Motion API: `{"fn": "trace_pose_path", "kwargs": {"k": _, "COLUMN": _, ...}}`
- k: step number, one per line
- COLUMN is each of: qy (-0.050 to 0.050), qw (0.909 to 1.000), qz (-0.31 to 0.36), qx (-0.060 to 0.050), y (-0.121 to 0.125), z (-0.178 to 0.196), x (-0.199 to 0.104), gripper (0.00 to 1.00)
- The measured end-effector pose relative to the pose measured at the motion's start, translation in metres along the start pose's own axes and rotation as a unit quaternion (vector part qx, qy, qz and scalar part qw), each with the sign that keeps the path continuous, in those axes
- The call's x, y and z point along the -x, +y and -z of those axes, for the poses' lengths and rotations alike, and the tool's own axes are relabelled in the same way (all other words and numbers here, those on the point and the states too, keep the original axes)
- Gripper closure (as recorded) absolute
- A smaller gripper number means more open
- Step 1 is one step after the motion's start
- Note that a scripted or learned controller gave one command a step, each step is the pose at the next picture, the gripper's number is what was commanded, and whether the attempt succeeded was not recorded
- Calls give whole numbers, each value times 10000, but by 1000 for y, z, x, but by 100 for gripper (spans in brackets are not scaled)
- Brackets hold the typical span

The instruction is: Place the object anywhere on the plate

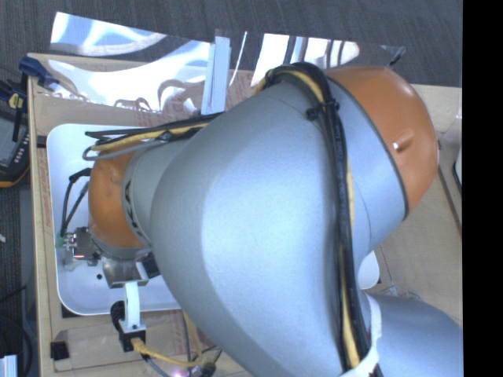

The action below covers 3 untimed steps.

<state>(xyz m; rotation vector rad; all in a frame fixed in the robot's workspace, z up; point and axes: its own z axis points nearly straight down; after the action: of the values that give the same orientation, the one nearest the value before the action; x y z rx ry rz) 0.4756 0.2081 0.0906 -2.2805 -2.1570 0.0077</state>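
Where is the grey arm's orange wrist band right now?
The orange wrist band sits at the camera view's left, low over the shallow white left bin, beside the big grey arm link.

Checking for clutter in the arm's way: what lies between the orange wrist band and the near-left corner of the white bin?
In the camera view, the wrist mount with black cables; around it, bare white bin floor.

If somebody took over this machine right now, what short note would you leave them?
Arm: stretched over the left bin, covering most of it.
Gripper: hidden beneath the wrist, so whether it grips anything cannot be told.
Object and plate: hidden behind the arm; I cannot say where either lies.
Done: nothing can be confirmed.
Left: check for the object on the plate once the arm lifts.
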Motion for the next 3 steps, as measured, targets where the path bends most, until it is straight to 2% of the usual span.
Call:
{"fn": "trace_pose_path", "kwargs": {"k": 1, "qy": 8, "qw": 9994, "qz": 333, "qx": 13, "y": -1, "z": 108, "x": -10, "gripper": 0}}
{"fn": "trace_pose_path", "kwargs": {"k": 2, "qy": 1, "qw": 9998, "qz": 178, "qx": 15, "y": 0, "z": 114, "x": -7, "gripper": 0}}
{"fn": "trace_pose_path", "kwargs": {"k": 3, "qy": -33, "qw": 10000, "qz": 69, "qx": 8, "y": 0, "z": 0, "x": -4, "gripper": 0}}
